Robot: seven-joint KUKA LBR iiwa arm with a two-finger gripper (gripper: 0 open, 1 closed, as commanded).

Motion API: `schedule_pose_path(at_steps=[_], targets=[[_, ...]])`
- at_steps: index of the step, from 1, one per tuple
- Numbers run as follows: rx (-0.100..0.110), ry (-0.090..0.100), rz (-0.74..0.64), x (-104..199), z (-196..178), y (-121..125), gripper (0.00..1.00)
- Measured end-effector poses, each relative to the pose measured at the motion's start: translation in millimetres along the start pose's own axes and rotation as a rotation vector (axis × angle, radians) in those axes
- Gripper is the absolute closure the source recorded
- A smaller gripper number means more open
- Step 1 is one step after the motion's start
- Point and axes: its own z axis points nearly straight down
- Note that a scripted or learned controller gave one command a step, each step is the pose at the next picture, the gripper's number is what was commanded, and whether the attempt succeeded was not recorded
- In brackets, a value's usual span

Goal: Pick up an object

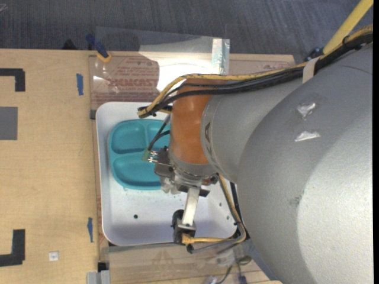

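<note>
Hovering over the white bin (118, 218), your claw (170, 175) sits by the teal divided tray (133, 158); you cannot tell its state. Nothing visibly lifted yet.

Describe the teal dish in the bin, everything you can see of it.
The teal dish looks like smooth moulded plastic, with rounded corners and a raised ridge splitting it into at least two shallow compartments. It lies flat, open side up, on the floor of the white bin, toward the bin's upper-left corner. The arm hides its right part.
</note>
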Motion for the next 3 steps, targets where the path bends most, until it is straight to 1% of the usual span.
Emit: schedule_pose_path(at_steps=[1, 2, 3], targets=[[-0.002, 0.0, 0.482, 23, 6, -7, 1.0], [-0.002, 0.002, 0.939, 22, 9, -6, 1.0], [-0.003, 0.004, 1.093, 23, -2, -5, 1.0]])
